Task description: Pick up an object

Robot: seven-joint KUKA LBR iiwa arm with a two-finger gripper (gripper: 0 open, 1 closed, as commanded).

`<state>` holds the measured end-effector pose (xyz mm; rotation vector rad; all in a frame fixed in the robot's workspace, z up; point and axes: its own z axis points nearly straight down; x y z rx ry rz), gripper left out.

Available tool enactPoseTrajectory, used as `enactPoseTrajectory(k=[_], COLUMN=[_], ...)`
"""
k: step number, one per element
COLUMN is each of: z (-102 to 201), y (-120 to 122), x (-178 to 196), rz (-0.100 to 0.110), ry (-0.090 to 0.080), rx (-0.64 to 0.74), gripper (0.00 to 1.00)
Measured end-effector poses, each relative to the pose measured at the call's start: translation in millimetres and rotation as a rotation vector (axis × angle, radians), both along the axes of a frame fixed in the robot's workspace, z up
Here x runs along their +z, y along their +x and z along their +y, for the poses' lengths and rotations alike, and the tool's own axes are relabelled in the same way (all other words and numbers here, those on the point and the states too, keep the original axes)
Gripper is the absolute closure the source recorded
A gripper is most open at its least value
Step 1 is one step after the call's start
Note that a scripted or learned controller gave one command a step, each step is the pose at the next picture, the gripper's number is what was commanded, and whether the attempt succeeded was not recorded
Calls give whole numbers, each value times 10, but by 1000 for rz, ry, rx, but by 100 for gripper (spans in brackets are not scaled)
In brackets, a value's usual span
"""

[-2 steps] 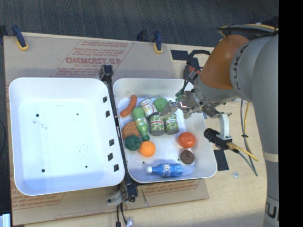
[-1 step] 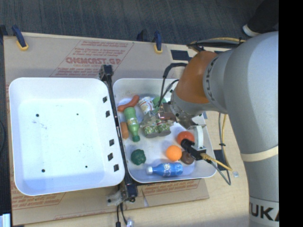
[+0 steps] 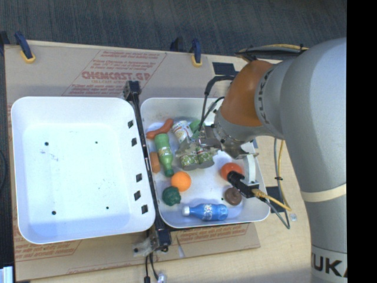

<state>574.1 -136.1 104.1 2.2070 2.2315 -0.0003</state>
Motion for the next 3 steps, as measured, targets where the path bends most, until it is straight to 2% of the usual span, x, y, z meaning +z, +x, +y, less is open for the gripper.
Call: enactPoseTrajectory(k=[1, 2, 3], z=[-592, -749, -467], y=[277, 181, 313], x=[717, 1596, 1684], rz=[3, 1, 2], ry=[2, 1, 3], rx=[-7, -6, -5], gripper=[100, 100, 100])
